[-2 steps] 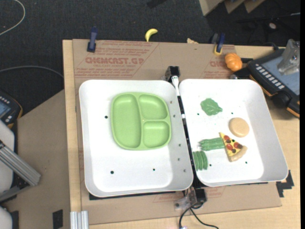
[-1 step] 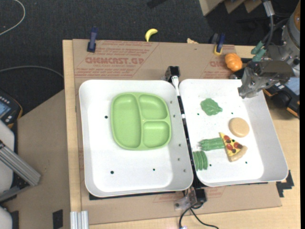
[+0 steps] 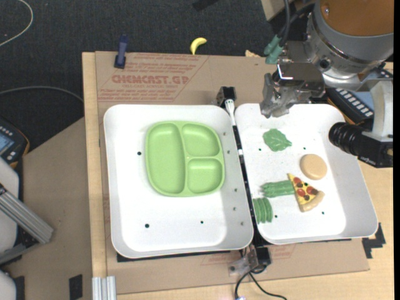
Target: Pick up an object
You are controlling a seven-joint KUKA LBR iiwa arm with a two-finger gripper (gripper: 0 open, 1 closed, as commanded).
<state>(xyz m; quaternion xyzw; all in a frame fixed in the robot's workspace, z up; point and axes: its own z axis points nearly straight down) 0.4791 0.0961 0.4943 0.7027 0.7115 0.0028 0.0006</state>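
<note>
Green beans (image 3: 263,209) far below raised tool (image 3: 275,108)

Green divided plate (image 3: 185,159) in left bin (image 3: 119,167), toy food in right bin (image 3: 350,205)

Beside the white left bin (image 3: 119,167), which holds a light green plate (image 3: 184,158), lie a tan bun (image 3: 313,166) and a yellow-red pizza slice (image 3: 307,193).

I'm looking at a robot lab, not a home. Two white bins (image 3: 119,167) sit on a cardboard sheet (image 3: 156,74) printed with a supplier's name, over dark carpet (image 3: 94,11) crossed by loose cables (image 3: 25,17). Aluminium framing (image 3: 22,214) stands at left, and the food is plastic toys: a pizza slice (image 3: 306,194), a banana (image 3: 198,44).
</note>
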